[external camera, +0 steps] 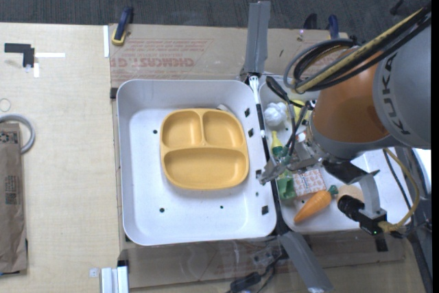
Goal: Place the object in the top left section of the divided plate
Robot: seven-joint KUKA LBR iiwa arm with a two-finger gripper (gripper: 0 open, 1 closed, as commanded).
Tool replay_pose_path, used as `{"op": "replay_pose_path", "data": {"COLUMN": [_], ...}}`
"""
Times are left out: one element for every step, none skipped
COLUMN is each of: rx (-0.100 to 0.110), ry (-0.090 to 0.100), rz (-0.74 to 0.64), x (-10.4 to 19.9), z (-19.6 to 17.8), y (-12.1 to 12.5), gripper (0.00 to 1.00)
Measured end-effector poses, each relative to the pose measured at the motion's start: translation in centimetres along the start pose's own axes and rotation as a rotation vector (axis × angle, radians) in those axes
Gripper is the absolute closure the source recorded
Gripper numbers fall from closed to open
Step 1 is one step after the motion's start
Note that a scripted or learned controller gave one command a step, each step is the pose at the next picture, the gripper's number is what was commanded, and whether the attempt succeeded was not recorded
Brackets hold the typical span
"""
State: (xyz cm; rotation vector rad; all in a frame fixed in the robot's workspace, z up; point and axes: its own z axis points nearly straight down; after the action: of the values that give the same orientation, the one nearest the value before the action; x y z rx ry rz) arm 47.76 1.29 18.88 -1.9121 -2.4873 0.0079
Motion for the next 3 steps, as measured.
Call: {"op": "replay_pose_path", "data": {"rx": [-0.003, 0.0, -0.008], "ry": [-0.014, -0.026, -0.04], "rz": [-0.064, -0.084, 0.027], "x": [4.5, 5.0, 4.7], "z": [3.6, 4.1, 5.8], "y": [1.4, 1.6, 4.0], "gripper": [0.0, 0.0, 0.0]}}
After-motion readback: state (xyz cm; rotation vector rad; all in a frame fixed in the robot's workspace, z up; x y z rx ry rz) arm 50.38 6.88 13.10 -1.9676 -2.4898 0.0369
